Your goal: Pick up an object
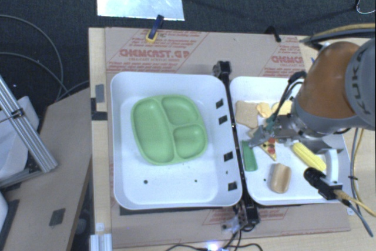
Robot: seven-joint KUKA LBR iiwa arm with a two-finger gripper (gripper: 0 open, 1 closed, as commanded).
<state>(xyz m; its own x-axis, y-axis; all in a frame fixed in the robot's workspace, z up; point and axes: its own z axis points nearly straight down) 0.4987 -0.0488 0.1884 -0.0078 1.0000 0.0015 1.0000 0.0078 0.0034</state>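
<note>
Two white bins sit side by side below me; nearest in the right bin [247, 190] I see a tan bread-like piece [279, 177], then a green stick [249, 157] by the divider, a yellow corn cob [308, 156] and a pizza slice [269, 149]; the gripper [262, 137] hangs just over that slice, and I cannot tell how it is set or whether it has anything. Farther back lies a beige slab [247, 114]; the left bin [123, 185] bears a green divided plate [169, 129].
</note>
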